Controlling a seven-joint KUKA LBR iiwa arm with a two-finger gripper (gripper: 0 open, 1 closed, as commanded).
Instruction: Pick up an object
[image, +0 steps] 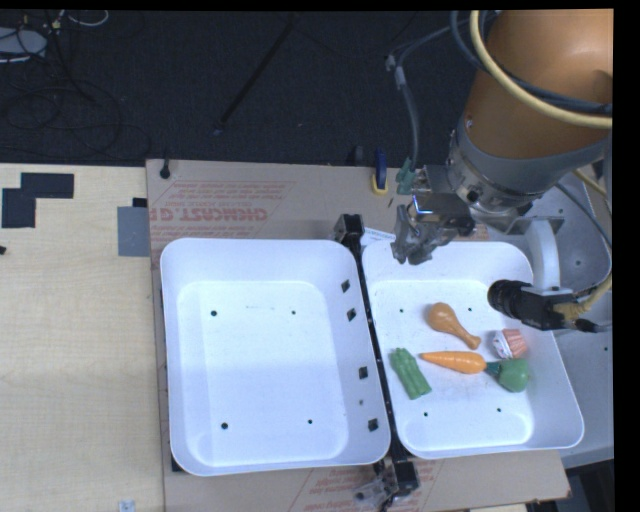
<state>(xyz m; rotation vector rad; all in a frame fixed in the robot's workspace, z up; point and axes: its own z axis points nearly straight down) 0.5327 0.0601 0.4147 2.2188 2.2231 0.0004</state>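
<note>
The right bin (440, 432) holds a tan drumstick-shaped toy (452, 323), an orange carrot (452, 362) with a green top (514, 376), a green ridged piece (409, 373) and a small red-and-white item (509, 344). My gripper (412, 250) hangs over the back left corner of the right bin, above and to the left of the drumstick, apart from all the toys. I see nothing between its fingers.
The left bin (195, 270) stands beside the right one, with a black clip strip (362, 330) along the shared wall. Both bins rest on a brown cardboard sheet (250, 205). The large orange-banded arm (540, 70) looms over the back right.
</note>
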